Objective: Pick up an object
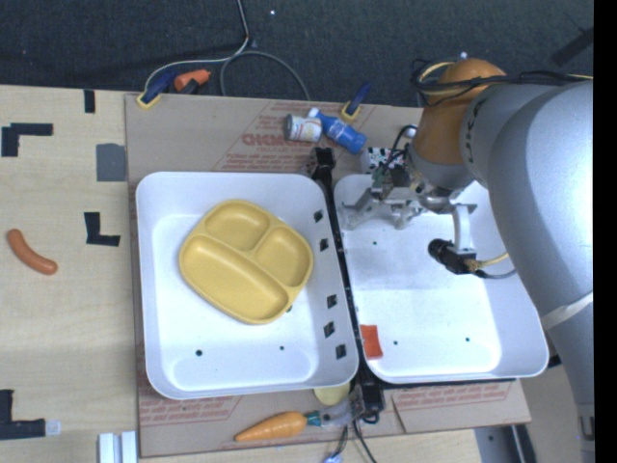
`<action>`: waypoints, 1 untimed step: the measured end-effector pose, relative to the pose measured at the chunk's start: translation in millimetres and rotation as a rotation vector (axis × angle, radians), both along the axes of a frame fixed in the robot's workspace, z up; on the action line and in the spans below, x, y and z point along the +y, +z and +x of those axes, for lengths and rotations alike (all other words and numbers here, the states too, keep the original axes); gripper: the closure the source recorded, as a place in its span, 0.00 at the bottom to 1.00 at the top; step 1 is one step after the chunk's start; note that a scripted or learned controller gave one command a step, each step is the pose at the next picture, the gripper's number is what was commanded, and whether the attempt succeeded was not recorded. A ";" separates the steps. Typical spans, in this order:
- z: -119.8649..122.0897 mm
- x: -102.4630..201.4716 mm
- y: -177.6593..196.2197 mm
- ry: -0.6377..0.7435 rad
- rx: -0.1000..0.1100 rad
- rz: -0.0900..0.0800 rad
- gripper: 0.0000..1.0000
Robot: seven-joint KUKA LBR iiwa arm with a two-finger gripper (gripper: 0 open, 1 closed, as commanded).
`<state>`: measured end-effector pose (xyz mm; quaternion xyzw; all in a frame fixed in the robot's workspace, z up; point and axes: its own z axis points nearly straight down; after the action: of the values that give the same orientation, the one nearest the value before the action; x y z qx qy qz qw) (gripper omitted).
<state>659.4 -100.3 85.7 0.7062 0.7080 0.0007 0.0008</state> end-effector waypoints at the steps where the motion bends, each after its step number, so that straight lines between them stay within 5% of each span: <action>1: 10.3 -26.3 0.4 -0.001 -0.001 0.001 0.00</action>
<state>669.7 -126.6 86.0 0.7066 0.7076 0.0015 0.0010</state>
